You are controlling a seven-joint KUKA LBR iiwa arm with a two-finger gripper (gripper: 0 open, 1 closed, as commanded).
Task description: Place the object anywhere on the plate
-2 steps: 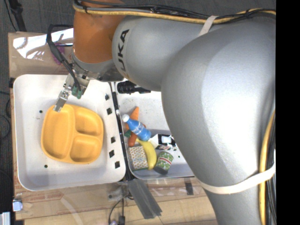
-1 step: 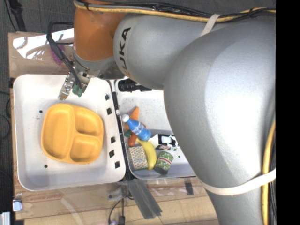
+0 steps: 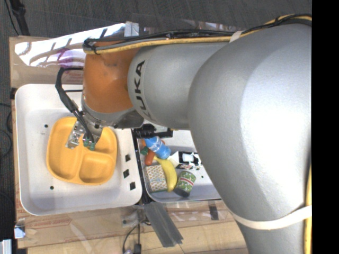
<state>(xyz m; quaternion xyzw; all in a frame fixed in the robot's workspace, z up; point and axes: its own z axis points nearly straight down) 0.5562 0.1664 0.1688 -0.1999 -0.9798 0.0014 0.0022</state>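
Observation:
A yellow divided plate (image 3: 79,157) lies in the left white bin (image 3: 32,194). My gripper (image 3: 82,139) hangs over the plate's upper middle, reaching down from the orange wrist band (image 3: 106,81). A small green thing (image 3: 91,146) shows right at the gripper's lower tip, above the plate's dividing ridge. Whether it is held or resting on the plate I cannot tell. The arm's grey body covers much of the right side.
The right bin (image 3: 206,194) holds a blue bottle (image 3: 159,148), a banana (image 3: 169,174), a patterned box (image 3: 154,178), a green can (image 3: 185,183) and a small orange item (image 3: 149,157). The arm hides most of that bin.

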